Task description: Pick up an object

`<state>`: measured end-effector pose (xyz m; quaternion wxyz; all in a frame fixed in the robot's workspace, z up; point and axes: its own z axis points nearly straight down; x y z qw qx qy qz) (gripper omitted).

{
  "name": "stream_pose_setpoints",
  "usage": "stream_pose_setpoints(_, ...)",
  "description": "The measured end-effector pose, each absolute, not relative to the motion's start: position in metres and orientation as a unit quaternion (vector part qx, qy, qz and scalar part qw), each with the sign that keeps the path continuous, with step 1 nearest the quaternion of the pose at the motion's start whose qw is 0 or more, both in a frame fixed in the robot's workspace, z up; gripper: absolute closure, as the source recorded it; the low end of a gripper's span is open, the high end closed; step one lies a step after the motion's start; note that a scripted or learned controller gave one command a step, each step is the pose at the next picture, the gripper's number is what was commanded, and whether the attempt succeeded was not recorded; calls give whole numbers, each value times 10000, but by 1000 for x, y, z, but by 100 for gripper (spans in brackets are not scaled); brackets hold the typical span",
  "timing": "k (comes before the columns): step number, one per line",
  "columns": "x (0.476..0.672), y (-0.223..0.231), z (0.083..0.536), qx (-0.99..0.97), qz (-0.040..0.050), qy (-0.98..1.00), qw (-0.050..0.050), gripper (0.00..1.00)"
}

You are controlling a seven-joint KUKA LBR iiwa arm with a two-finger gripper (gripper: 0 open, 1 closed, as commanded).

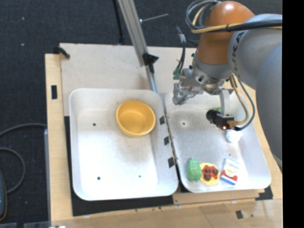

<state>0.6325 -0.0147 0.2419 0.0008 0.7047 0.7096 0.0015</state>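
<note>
Bins side by side: left bin [85, 175] holds a yellow bowl [136, 118]. Right bin [251, 175] shows a green toy [193, 169], red-yellow piece [209, 173] and small carton [230, 171] at lower right. End effector [182, 95] hovers at upper centre, its opening impossible to tell.

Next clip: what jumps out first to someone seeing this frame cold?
The grey arm with its orange band dominates the upper right, its gripper above the right bin's far-left corner. A yellow bowl sits alone in the left bin. Small colourful objects cluster at the right bin's near edge.
</note>
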Motion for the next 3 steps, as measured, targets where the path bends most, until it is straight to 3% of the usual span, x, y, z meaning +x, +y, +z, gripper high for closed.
stream_pose_setpoints(1, 642, 37, 231, 7046, 11, 7096, 12, 100)
stream_pose_setpoints(2, 638, 85, 242, 7043, 22, 7099, 7, 100)
stream_pose_setpoints(3, 638, 81, 241, 7057, 10, 7085, 9, 0)
